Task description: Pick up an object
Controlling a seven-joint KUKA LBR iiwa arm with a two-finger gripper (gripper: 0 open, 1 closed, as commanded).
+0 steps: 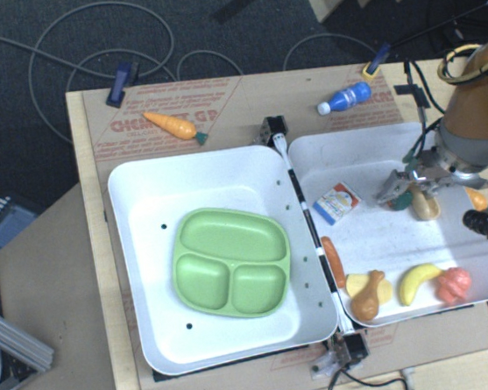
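**Gripper low in the right bin, over a small tan toy**

The gripper (405, 189) hangs low in the right bin (370, 143), near its right wall, and I cannot tell whether it is apart or together. Just beside and under it lies a small tan object (424, 205), with something greenish touching the fingertip area; nothing can be seen held.

The tan piece looks like a light, hard plastic toy: smooth, rounded, likely to slip or roll under a glancing touch. A hold across its narrow middle seems safest.

Other candidates lie along the bin's near edge: a drumstick toy (367, 294), a banana (418, 280) and a pink fruit (454, 285), close together, so fingers would crowd there. A red-orange stick (331, 260) lies against the left wall, hard to get around. A small carton (336, 203) lies flat in open floor.

The middle of the right bin offers the most room. The left bin (138, 194) carries a green divided plate (231, 262).
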